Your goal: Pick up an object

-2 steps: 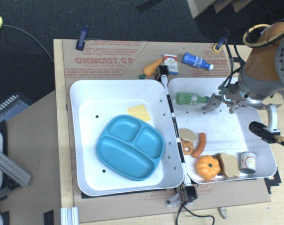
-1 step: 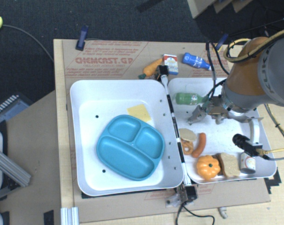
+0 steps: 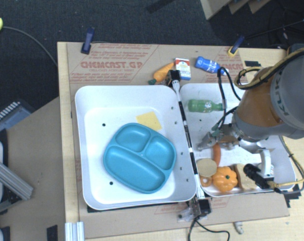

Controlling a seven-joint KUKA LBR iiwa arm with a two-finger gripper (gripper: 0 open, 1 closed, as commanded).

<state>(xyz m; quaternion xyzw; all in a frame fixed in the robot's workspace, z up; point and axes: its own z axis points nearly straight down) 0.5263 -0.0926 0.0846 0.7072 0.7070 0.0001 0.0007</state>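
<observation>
Under arm (image 3: 272, 104), right bin (image 3: 202, 90) half-hidden

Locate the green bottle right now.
The green bottle lies on its side near the far end of the right bin, just right of the divider, above the gripper.

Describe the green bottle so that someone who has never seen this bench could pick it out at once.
Start at the right-hand white bin, the one the arm reaches over. At its far end, near the rim, lies the green bottle on its side, its cap toward the arm. It is the bin's one green, see-through thing; the pumpkin and the other things lie at the near end.
</observation>
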